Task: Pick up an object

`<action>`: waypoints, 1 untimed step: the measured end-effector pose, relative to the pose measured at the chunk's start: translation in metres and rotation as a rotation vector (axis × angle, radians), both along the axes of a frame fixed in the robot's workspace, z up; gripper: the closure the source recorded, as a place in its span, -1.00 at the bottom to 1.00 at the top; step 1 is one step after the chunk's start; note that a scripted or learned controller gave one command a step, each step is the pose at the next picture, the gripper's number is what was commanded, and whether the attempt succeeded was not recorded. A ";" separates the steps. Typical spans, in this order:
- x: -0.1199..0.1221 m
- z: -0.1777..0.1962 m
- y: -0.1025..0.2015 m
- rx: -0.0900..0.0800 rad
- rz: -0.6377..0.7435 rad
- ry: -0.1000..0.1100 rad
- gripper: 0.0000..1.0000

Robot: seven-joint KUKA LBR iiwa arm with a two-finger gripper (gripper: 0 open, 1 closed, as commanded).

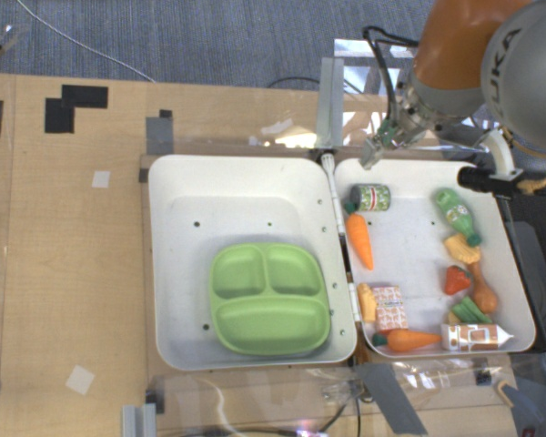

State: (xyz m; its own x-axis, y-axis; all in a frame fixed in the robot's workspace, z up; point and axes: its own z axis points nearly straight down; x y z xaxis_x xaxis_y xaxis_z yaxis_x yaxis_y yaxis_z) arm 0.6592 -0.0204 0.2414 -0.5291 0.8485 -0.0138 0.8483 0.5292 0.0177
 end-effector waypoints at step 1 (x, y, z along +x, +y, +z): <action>0.002 0.013 0.001 -0.001 0.006 -0.008 1.00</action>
